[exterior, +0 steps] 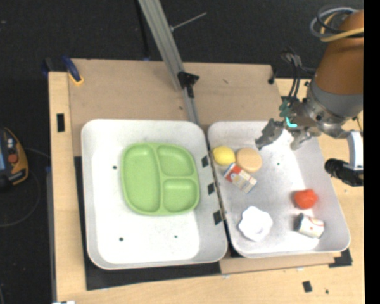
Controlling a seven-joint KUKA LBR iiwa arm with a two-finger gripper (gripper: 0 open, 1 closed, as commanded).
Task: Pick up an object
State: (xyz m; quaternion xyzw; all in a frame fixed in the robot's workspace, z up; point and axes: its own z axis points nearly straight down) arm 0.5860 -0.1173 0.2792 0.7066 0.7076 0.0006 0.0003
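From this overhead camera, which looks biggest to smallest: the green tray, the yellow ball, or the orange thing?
1. Green divided tray, by far the largest.
2. Yellow ball and orange object: they look about alike, so I won't rank them.

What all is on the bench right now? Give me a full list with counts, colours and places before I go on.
Bins: 2, white, side by side on the bench.
Divided plate: 1, green, middle of left bin.
Ball: 1, yellow, right bin, top left.
Round object: 1, tan, right bin, touching the ball's right side.
Small box: 1, red and white, just below the tan object.
White object: 1, white, right bin, lower left.
Orange object: 1, right bin, right side.
Small white item: 1, white with dark markings, lower right corner.
Gripper: 1, grey, over right bin's upper edge, holding nothing.
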